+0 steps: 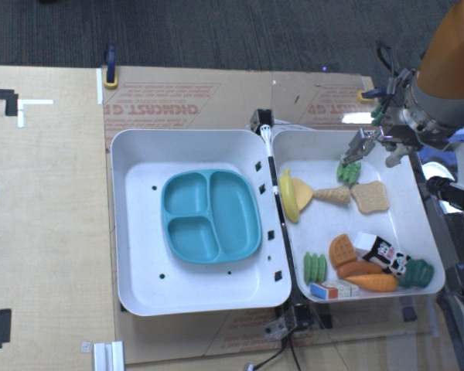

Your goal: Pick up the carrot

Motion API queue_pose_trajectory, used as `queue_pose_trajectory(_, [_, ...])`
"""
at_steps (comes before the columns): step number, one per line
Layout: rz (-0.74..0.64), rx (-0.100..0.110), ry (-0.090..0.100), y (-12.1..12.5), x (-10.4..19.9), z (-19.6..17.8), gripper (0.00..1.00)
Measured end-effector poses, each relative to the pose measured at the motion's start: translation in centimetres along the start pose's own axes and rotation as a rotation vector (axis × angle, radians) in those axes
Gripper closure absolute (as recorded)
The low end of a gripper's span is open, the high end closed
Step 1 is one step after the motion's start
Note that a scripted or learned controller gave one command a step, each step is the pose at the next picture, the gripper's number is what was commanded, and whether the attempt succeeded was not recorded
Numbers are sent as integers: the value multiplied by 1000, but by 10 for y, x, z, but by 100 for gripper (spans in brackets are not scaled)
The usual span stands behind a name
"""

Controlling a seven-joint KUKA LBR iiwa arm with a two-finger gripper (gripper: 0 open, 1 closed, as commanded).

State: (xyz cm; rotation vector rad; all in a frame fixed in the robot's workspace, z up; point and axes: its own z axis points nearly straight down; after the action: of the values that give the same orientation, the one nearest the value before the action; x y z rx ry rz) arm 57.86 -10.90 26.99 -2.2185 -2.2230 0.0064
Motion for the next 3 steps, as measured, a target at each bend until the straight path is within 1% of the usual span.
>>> queue_pose_trajectory(1, [-147, 1, 1, -24, 70, 80, 0])
queue_pose_trajectory(2, [-49, -5, 0, 31, 7, 176, 0])
queue_pose_trajectory(3, [21, 1, 3, -56, 13, 180, 0])
